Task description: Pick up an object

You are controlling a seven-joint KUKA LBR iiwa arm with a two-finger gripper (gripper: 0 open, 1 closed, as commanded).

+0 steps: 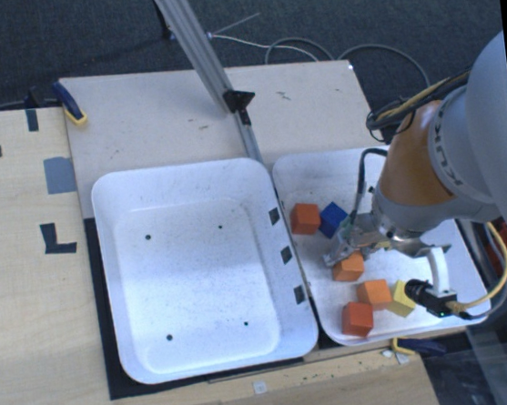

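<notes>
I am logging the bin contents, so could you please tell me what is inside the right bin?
The right bin holds four orange blocks, a blue block and a yellow block. The arm covers its right part.

Even, soft overhead light, faint shadows, mild overall blur, slight glare on the white bins (107, 206).

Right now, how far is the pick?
Done: the arm has reached into the right bin and the gripper is down among the blocks. In hand: it sits just above an orange block, beside the blue block; no grasp is visible. Left: closing on a block and lifting.
</notes>
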